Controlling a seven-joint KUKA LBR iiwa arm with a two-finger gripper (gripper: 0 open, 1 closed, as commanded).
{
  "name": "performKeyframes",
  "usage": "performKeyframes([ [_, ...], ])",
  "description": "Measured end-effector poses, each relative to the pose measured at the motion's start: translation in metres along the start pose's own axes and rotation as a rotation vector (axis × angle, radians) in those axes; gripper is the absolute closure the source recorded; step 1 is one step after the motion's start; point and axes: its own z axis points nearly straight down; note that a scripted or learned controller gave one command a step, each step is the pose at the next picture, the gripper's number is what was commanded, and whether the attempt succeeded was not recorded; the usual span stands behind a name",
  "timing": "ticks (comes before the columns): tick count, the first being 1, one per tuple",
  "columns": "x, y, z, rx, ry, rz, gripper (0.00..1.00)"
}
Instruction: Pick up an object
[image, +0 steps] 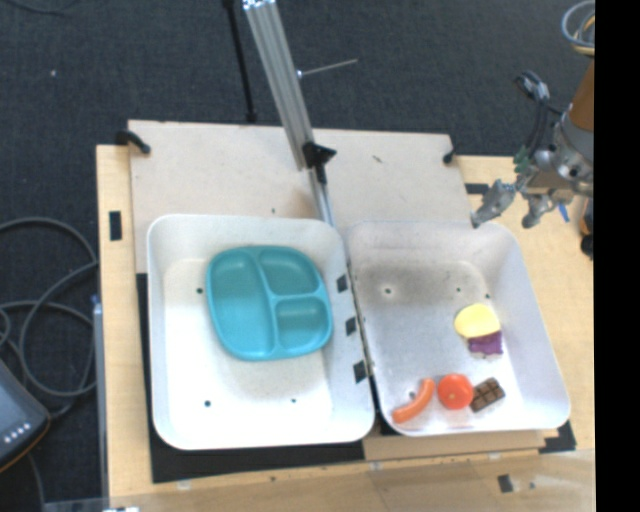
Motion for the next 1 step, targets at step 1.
performKeyframes([
  [1, 0.0, -0.0001, 0.0, 0.001, 0.0, -0.002, 0.0],
])
